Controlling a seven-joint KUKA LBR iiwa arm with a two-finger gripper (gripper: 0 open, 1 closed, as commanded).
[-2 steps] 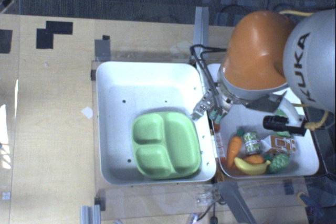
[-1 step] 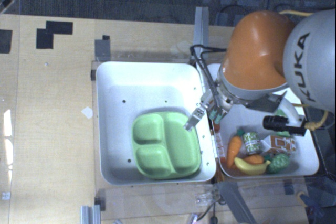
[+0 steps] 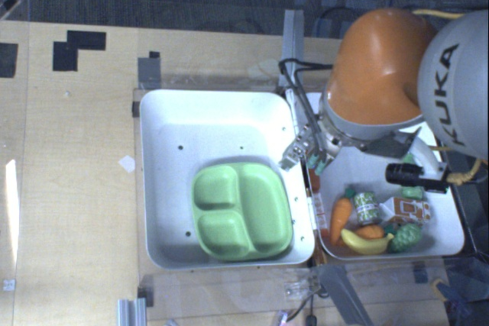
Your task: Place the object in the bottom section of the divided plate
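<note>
The gripper [image 3: 299,153] is seen over the wall between the two bins. Its fingers are small and blurred, so it cannot be told if they are apart or closed, and nothing is seen held in them. The green plate [image 3: 243,210] is set in the left bin [image 3: 164,164], near its front. The toys are piled in the right bin [image 3: 452,239]: a carrot [image 3: 340,214], a banana [image 3: 365,242], a can [image 3: 365,204], a small carton [image 3: 412,208].

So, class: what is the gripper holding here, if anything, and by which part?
It cannot be told. The gripper hangs over the divide between the bins, small and blurred, and no object shows at its tip.
</note>
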